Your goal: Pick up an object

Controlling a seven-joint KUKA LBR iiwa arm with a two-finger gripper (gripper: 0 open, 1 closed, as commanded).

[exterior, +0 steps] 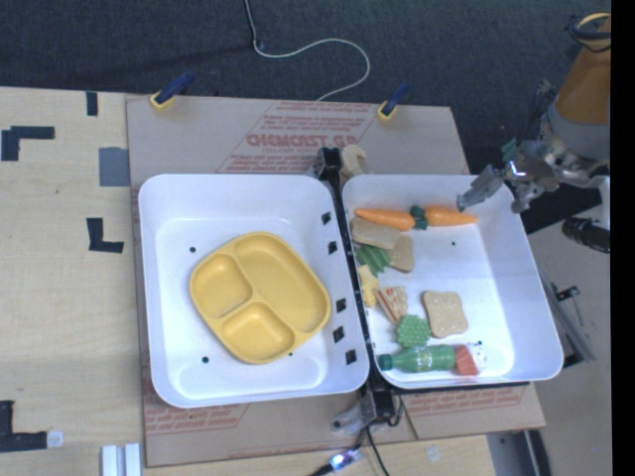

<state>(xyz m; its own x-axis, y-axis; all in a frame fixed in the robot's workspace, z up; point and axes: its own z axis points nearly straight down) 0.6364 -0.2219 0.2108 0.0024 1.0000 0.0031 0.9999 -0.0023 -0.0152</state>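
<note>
The right bin [516, 266] holds several toy foods. An orange carrot [385, 218] lies at its far side, with a brown bread slice [381, 235] just below it. A tan cracker [445, 312] sits in the middle. Along the near wall lies a green bottle [427, 360] with a red end. My gripper [499, 194] hangs over the bin's far right corner, just right of the carrot's tip. It is open, with nothing between its fingers.
The left bin [169, 216] holds a yellow divided plate [260, 296]. Green leaves [373, 258], a yellow piece [368, 291] and a striped slice [391, 303] lie by the wall between the bins. A white cable [298, 48] lies on the dark floor beyond the bench.
</note>
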